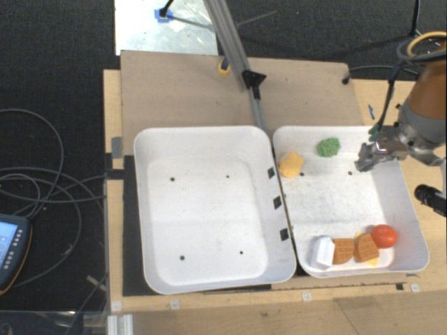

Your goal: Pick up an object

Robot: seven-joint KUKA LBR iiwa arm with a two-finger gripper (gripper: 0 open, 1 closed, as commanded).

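Gripper (366, 160) hangs over the right bin's (335, 199) upper right; its state cannot be told. Green broccoli-like piece (327, 146) lies just beside it, yellow block (291, 164) further left.

No words, numbers, labels or brand marks can be read anywhere. The handheld screen (10, 246), far to the left of the gripper (366, 160) beyond both bins, glows blue (too small and blurred to make out). The small black clips (276, 202) on the seam between the bins, left of the gripper, carry no legible marks.
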